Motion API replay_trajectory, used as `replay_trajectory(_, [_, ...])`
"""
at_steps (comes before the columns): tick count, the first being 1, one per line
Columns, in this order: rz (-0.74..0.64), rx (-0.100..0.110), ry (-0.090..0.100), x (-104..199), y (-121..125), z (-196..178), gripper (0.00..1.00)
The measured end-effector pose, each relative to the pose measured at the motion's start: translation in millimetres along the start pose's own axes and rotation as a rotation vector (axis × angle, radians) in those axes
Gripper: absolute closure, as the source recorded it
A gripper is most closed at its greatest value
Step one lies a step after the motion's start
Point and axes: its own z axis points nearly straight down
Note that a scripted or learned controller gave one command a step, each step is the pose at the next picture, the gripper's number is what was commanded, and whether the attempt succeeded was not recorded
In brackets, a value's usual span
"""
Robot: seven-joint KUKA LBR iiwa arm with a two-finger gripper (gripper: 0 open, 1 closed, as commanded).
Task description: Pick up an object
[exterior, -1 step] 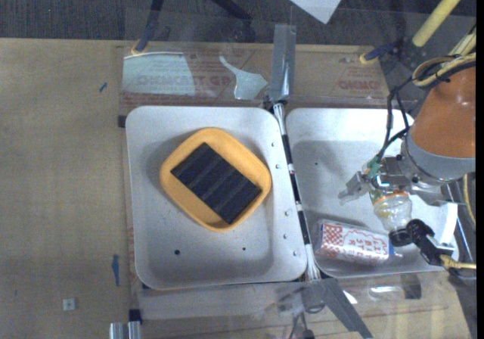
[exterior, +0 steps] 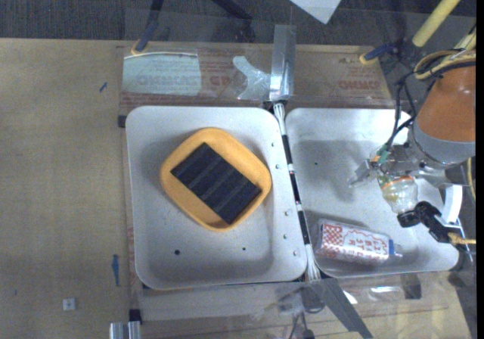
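Arm over right bin, gripper low at its right side; finger state unreadable.

The gripper (exterior: 387, 171) sits in the right-centre of the frame, above the right part of the right bin (exterior: 333, 133), under the orange-banded wrist (exterior: 448, 114). Whether its fingers are wide, narrow or closed on anything cannot be told: the tip is a blur of metal and wires. A small clear, pale item (exterior: 399, 194) lies just under and beside the tip; contact unclear. A red-and-white patterned packet (exterior: 354, 241) lies flat along the lower edge of the same bin, apart from the gripper. In the left bin (exterior: 151, 178), a yellow-orange tray with a dark ribbed insert (exterior: 215, 178) rests mid-bin, turned at an angle.
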Motion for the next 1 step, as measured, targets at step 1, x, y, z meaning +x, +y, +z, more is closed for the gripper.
replay_trajectory(1, [0.034,-0.005,0.011,-55.6,46.2,48.8,0.00])
